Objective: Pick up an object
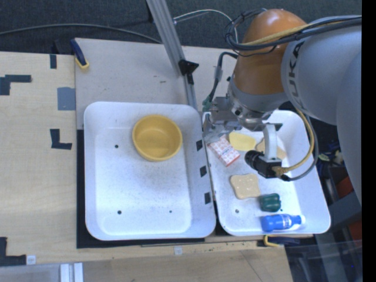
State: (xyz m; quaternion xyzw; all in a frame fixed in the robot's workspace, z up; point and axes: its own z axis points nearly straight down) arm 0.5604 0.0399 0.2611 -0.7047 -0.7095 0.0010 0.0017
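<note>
Overall, the tabletop (pixel 35 157) is pale wood-toned board with several dark tape marks on its left part, and dark carpet-like floor (pixel 70 4) lies beyond its far edge. Two shallow white bins sit side by side on it. The left bin (pixel 111 204) carries a yellow bowl (pixel 157 137), upright, in its far half. The right bin (pixel 311 207) carries a red-and-white patterned packet (pixel 224 150) near its left wall, a pale yellow piece (pixel 241 140) just right of that packet, a tan bread-shaped item (pixel 245 185) nearer the middle, a dark green object (pixel 269 202) and a blue bottle (pixel 281 221) lying on its side at the near edge. The grey arm (pixel 323 69) reaches in from the right, and its tool (pixel 226 125) hangs over the far left of the right bin, just above the packet; whether it is apart or together cannot be told. A metal pole (pixel 167 34) slants across the far side.
</note>
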